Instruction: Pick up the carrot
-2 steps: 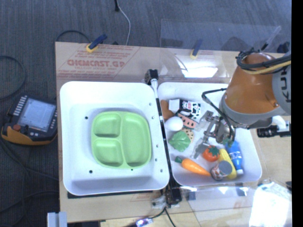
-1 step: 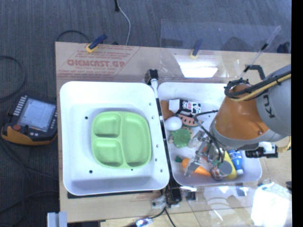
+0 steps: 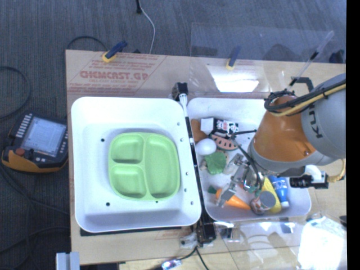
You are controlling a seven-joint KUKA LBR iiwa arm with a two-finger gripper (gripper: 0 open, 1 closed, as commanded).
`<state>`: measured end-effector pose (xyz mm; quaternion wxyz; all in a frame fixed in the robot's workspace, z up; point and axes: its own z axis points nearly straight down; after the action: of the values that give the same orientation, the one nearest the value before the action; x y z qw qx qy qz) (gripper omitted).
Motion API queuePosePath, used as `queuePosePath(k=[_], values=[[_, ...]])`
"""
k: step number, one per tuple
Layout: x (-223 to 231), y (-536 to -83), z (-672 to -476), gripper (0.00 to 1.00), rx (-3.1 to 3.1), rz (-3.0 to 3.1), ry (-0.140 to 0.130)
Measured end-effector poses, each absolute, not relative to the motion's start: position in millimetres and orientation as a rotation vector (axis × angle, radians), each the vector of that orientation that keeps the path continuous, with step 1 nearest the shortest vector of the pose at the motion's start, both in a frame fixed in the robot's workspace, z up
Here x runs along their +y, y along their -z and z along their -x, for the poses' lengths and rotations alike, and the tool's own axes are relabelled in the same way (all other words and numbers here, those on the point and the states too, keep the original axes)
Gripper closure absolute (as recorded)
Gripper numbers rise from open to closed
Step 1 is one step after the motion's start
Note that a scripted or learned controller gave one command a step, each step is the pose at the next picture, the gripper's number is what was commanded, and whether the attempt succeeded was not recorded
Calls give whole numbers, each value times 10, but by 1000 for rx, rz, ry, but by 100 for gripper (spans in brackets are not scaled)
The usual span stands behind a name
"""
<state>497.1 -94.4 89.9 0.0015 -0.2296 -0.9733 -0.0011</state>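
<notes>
Low over the right bin (image 3: pixel 304 207), the pincer (image 3: pixel 229 194) is seen at the end of the grey arm (image 3: pixel 329 122), which reaches in from the right with its orange band (image 3: pixel 281 136) above the wrist. Its fingers are pointed down and to the left, toward the front part of that bin. Whether the fingers are apart or together cannot be told, since they are small and blurred against the clutter beneath them. The carrot (image 3: pixel 235 202) is found lying flat on the floor of the right bin, near its front wall, directly under and just beside the tips of the pincer; contact between them cannot be made out, and the carrot is not shown lifted. A white egg-shaped object (image 3: pixel 205 147) and a green leafy toy (image 3: pixel 215 162) are placed further back in the same bin, to the left of the wrist. A yellow bottle (image 3: pixel 269 194) and a blue-capped tube (image 3: pixel 280 189) are seen to the right of the carrot, close to the arm. In the left bin (image 3: pixel 90 117), well apart from the pincer, a light green divided tray (image 3: pixel 144 166) is set flat in the middle.
</notes>
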Motion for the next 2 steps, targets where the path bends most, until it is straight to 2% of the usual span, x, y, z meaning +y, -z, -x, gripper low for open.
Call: queuePosePath(k=[1, 2], values=[[-946, -906, -4891, 0, -2945, 1133, 10], [-941, -1013, -4906, 100, -2948, 1136, 13]])
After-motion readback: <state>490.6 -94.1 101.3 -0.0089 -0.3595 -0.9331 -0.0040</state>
